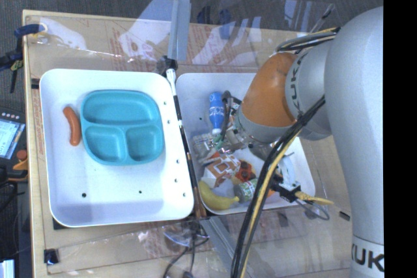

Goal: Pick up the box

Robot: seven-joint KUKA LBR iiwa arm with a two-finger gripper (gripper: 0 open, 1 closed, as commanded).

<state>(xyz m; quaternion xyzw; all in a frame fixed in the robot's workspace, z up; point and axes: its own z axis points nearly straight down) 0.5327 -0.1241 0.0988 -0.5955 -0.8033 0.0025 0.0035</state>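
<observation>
- Two white bins are counted: the left bin (pixel 58 198) and the right bin (pixel 195 84).
- One turquoise divided tray (pixel 122 125) is seen.
- One sausage (pixel 71 125) is seen.
- One banana (pixel 218 199) is counted.
- One blue bottle (pixel 216 109) is counted.
- One patterned box (pixel 223 168) is counted.
- One robot arm (pixel 306 94) is seen.

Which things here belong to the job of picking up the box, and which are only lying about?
For the job:
- box, brown and white, in the right bin
- arm, reaching down over that bin

Lying about:
- banana, beside the box
- blue bottle, further back in the right bin
- turquoise divided plate in the left bin
- sausage, left of the plate
</observation>
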